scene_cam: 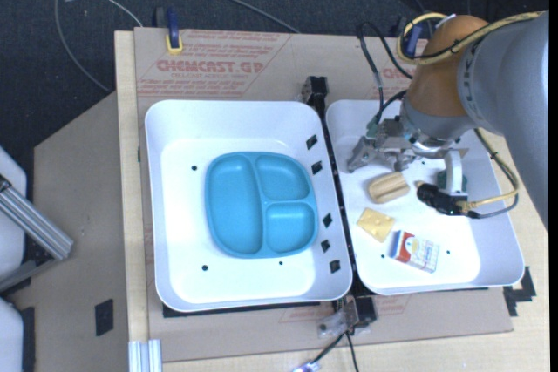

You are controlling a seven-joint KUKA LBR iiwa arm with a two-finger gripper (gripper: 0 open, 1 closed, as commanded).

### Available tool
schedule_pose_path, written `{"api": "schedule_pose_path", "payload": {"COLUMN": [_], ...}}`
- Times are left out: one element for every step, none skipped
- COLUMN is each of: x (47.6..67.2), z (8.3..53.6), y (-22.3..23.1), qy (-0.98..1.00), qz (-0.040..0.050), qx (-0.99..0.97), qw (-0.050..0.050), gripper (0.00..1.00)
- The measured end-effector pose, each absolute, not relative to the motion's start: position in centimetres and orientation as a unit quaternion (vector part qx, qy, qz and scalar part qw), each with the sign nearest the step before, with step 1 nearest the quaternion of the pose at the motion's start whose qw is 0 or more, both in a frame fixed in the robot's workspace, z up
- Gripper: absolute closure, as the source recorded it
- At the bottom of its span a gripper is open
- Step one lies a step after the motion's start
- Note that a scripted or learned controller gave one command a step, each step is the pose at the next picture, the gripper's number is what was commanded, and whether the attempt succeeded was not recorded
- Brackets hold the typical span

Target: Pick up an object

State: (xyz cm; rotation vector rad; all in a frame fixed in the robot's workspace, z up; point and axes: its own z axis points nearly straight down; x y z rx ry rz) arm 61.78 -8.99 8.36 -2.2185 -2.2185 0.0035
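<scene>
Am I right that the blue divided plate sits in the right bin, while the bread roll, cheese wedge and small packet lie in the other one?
Not quite: the camera view shows the blue divided plate in the left bin. The bread roll, cheese wedge and small packet lie in the right bin.

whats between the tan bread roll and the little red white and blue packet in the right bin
A yellow cheese wedge lies between the bread roll and the packet, slightly left of the line joining them, seen in the camera view.

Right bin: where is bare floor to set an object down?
In the right bin, floor is bare right of the small packet, toward the front right corner. It is crowded around the gripper, tan block and yellow wedge.
</scene>
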Motion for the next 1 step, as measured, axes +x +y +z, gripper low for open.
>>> {"api": "schedule_pose_path", "payload": {"x": [61.90], "z": [9.64], "y": [-8.96], "qy": [-0.707], "qz": [-0.0005], "qx": [-0.707], "qw": [0.001], "gripper": [1.00]}}
